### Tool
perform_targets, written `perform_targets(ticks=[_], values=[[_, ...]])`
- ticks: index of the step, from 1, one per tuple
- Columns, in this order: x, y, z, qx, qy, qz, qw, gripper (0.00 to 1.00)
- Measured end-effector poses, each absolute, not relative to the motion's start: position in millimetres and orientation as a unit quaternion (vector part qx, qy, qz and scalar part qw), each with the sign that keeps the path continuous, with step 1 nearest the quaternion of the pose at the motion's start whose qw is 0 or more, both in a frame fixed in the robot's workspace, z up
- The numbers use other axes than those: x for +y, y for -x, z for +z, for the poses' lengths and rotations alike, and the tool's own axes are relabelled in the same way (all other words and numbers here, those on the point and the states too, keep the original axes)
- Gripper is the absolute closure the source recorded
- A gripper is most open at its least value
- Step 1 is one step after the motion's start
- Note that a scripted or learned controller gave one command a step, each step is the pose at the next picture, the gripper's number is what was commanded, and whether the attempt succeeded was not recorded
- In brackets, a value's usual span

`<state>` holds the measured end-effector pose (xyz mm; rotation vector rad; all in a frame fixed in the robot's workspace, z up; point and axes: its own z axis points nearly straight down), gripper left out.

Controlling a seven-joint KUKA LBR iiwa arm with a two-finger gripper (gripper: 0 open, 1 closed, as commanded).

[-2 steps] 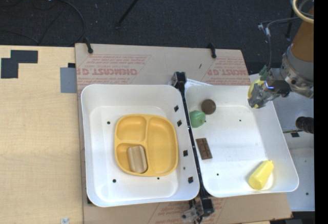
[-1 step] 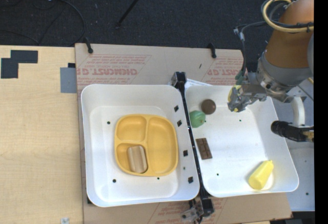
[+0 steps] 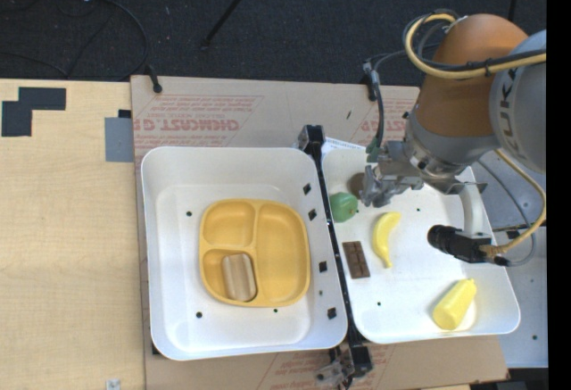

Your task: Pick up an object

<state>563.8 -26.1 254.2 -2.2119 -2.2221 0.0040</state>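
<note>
While the gripper [image 3: 375, 192] sits low in the right bin [image 3: 500, 312] just beside the green object [image 3: 343, 205], we cannot tell how its jaws stand. We judge nothing lifted: green object, banana [image 3: 385, 236], brown block [image 3: 357, 260] and yellow piece [image 3: 454, 304] lie on the bin floor.

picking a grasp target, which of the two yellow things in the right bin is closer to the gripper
The banana, curved and lying just below the gripper. The other yellow object, a chunkier block, sits farther off near the right bin's lower right corner.
</note>
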Motion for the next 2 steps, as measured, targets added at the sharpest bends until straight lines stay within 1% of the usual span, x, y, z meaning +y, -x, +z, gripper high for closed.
perform_targets(ticks=[1,2], values=[[17,-561.3,239,-0.709,0.706,0.0014,0.003,1.00],[67,-554.7,243,-0.709,0.705,0.0008,0.002,1.00]])
